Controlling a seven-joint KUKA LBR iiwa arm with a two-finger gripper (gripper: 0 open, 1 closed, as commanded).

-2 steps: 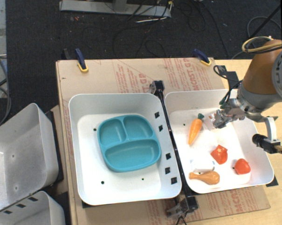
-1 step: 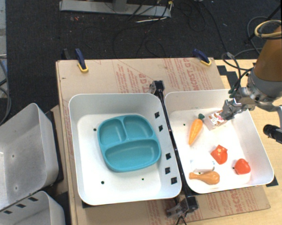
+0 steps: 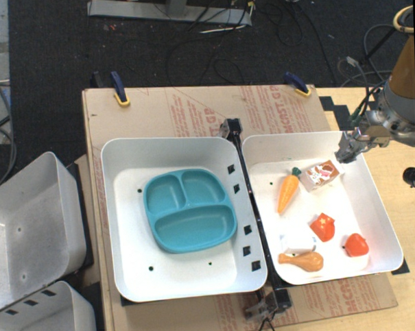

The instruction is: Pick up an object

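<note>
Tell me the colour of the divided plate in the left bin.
Teal blue; the divided plate shows best in the camera view.

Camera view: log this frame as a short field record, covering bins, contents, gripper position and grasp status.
left bin: teal divided plate
right bin: toy carrot, small carton, red strawberry-like piece, red tomato-like piece, toy drumstick
gripper: over the right bin's far right corner, just right of the carton
nearest object: small carton
grasp status: nothing seen held
</note>
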